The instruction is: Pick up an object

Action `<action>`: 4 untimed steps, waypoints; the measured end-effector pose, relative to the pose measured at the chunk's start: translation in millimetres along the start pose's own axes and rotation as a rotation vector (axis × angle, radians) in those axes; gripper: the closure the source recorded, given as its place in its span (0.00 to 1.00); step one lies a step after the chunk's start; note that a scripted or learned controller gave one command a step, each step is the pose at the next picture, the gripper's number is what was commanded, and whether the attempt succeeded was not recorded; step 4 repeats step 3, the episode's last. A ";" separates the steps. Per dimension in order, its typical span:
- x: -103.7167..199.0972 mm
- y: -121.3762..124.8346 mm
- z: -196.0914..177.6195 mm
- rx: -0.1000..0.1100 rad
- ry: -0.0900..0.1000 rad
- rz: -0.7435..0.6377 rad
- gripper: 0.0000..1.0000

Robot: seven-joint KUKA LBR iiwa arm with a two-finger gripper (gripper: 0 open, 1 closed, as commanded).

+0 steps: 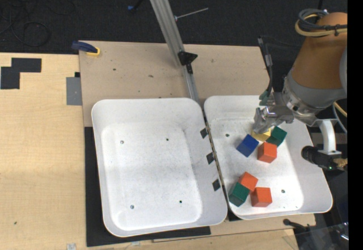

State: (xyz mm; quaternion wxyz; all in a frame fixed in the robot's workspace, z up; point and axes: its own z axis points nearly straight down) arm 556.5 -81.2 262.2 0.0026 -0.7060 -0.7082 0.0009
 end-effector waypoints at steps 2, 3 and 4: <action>101.0 -16.9 14.6 0.000 0.000 -0.002 1.00; 151.6 -32.5 35.9 0.002 0.000 -0.001 1.00; 151.6 -32.5 35.9 0.002 0.000 -0.001 1.00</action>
